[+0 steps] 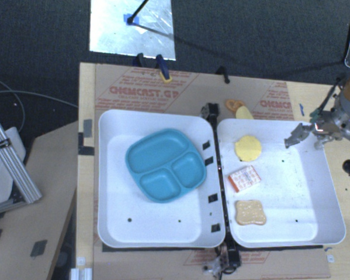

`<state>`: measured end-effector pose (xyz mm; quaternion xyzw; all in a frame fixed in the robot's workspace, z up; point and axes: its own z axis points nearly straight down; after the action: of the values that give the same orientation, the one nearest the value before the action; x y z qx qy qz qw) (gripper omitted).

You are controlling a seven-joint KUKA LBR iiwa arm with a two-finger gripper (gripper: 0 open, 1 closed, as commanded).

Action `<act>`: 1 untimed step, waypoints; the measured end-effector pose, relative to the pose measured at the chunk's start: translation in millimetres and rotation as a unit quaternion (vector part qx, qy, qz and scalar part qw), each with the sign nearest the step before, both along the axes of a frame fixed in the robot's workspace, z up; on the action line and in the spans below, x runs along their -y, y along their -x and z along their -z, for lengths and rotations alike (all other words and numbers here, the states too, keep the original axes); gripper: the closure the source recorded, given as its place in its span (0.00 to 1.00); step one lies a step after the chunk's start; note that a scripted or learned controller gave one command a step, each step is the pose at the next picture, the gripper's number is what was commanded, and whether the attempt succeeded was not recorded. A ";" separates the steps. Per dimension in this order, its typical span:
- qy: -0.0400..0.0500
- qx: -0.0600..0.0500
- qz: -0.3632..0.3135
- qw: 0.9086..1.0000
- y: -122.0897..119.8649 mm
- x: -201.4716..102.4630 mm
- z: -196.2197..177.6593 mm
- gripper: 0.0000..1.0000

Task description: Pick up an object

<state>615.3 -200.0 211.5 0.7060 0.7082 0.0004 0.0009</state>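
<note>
right bin (329, 203) holds a yellow disc (248, 148), a red-white packet (244, 179) and a toast piece (250, 212). all look light, flat, stiff; i'd pinch the toast across its edges. end effector (305, 136) hovers near the bin's far corner, fingers spread, grasping nothing.

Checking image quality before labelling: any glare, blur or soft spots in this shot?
Camera view: the foil sheet beyond the bench glares bright; the claw and wrist look soft; the blue plate and toast are fairly sharp, with even lighting and faint shadows.
</note>
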 end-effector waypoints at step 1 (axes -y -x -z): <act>0.000 0.002 -0.002 1.000 24.7 -43.2 -107.6 0.00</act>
<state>590.6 -156.9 319.1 0.7047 0.7095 0.0018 0.0022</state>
